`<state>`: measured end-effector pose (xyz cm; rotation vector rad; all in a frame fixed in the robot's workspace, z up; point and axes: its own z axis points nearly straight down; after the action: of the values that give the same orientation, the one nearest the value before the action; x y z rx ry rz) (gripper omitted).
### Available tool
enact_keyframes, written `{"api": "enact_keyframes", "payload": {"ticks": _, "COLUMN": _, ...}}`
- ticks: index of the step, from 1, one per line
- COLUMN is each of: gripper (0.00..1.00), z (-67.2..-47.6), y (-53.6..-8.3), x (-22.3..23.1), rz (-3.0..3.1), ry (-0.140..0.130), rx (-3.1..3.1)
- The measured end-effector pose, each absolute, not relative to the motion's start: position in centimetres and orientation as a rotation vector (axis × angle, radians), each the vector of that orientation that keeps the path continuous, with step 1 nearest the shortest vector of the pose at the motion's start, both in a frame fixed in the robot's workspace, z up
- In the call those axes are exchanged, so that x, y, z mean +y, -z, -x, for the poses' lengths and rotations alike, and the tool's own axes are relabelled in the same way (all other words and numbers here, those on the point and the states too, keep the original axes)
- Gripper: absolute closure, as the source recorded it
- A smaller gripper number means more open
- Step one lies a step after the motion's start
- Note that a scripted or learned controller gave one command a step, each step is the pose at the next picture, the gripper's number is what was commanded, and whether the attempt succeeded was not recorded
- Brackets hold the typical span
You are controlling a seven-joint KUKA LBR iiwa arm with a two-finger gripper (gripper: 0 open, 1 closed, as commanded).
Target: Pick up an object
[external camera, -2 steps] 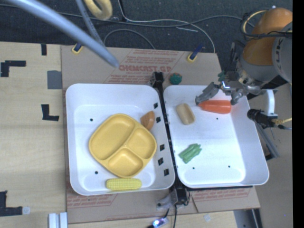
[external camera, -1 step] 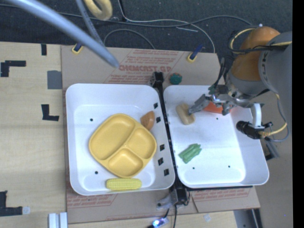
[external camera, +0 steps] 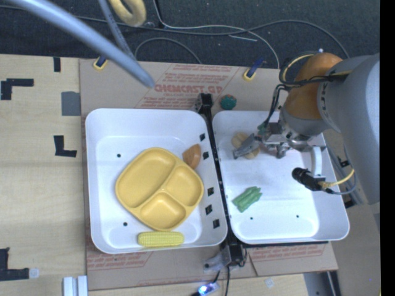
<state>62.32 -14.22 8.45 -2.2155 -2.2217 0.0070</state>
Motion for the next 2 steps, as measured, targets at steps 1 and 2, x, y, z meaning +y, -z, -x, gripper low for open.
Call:
{"api": "enact_keyframes", "payload": {"ticks": 1, "gripper": 1.0, "z": -62.4, "y": -9.8, "x": -14.2, "rz": 2.217, "ry": -0.004, "rx": -2.223}}
{"api": "enact_keyframes", "payload": {"ticks": 2, "gripper": 1.0, "z": -62.9, "y": -14.1, "x": -13.8, "rz": 2.22, "ry": 0.0, "rx": -2.223}}
